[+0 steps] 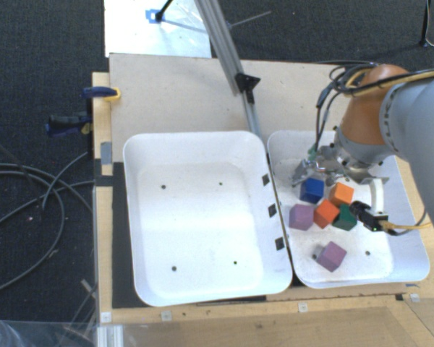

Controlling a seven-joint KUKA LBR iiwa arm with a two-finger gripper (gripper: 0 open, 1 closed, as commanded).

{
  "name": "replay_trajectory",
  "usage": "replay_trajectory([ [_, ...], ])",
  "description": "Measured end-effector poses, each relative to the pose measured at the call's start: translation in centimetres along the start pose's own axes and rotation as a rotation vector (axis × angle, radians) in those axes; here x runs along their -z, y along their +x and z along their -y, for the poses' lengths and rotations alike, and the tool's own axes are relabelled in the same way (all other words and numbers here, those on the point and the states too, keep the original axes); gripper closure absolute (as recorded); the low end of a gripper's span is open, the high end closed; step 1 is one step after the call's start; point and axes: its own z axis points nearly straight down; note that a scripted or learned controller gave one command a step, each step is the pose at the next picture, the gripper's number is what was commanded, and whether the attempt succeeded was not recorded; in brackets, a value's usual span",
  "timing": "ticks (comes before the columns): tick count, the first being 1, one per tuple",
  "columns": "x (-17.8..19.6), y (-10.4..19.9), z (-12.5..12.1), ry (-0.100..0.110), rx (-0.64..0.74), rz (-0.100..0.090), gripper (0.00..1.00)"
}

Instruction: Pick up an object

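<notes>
Several small cubes lie in the right bin (398, 266). A blue cube (312, 190) sits at the top of the cluster, with an orange cube (341, 193) just to its right. Below them are a second orange cube (326, 213), a green cube (345, 219) and a purple cube (301, 217). Another purple cube (331, 256) lies apart, nearer the front. My gripper (317, 170) hangs low over the back of the cluster, directly above the blue cube's far edge. I cannot see anything held in it.
The left bin (199, 215) sits beside the right one, their rims touching at black clips (272, 210). A slanted metal pole (228, 49) crosses the bench behind the bins. A black cable end (369, 217) trails from the wrist next to the green cube.
</notes>
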Motion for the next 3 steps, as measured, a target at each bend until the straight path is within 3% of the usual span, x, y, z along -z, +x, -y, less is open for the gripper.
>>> replay_trajectory([
  [1, -0.1, 1.9, 3.6, 0.008, -0.001, -0.003, 0.0],
  [2, 1.0, 1.7, 3.4, 0.002, 0.0, -0.002, 1.0],
  [3, 10.2, 13.5, 6.1, 0.0, 0.008, -0.005, 1.0],
])
